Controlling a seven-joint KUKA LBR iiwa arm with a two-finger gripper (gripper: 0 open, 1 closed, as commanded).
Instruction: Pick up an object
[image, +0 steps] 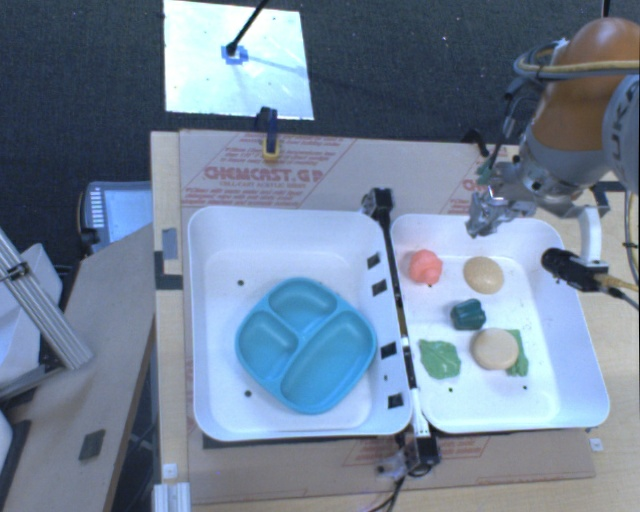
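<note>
Red "CHEMCAST GP" lettering is printed on the brown board (300, 160).

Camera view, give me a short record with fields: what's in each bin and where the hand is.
left bin: blue divided plate
right bin: pink piece, tan round piece, dark green block, light green piece, second tan round piece lying on a green scrap
hand: above the far edge of the right bin, nothing seen between its fingers
nearest to hand: tan round piece and pink piece
arm: enters from the right
</note>
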